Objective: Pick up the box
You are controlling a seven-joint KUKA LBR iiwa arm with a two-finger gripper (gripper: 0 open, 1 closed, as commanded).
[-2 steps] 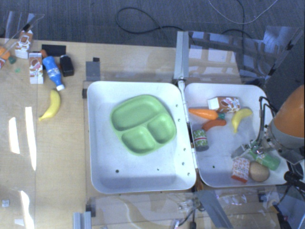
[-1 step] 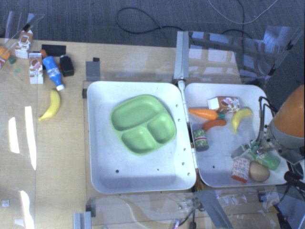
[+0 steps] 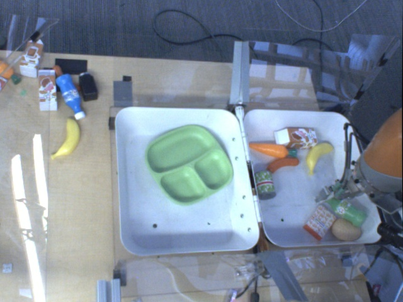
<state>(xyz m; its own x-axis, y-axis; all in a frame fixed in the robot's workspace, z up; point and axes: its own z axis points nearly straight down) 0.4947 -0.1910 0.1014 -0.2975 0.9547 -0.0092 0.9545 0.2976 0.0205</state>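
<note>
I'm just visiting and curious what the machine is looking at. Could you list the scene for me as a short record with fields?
left bin: white bin holding a green divided plate
right bin: white bin with carrot, banana, small can, carton lying at the far side
box: orange box lying near the front right corner, beside a potato and a green bottle
gripper: gripper low over the right bin, just above the box; fingers too blurred to judge
bench outside bins: second banana, blue bottle, small cartons
</note>
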